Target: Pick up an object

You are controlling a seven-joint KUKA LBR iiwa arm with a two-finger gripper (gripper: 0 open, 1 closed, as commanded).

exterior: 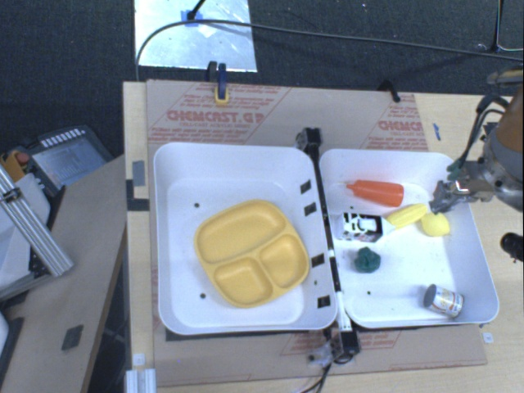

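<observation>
Yellow lemon (435, 225) sits in right bin (475, 289), just below the gripper (443, 196); jaws state: cannot tell. Yellow banana (407, 215) touches it, carrot (377, 191) beyond. Risk: jaws clip banana, lemon rolls off.

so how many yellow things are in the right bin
2: a long yellow piece near the bin's middle, beside the orange carrot-shaped toy, and a round yellow lump just right of it, by the gripper.
</observation>
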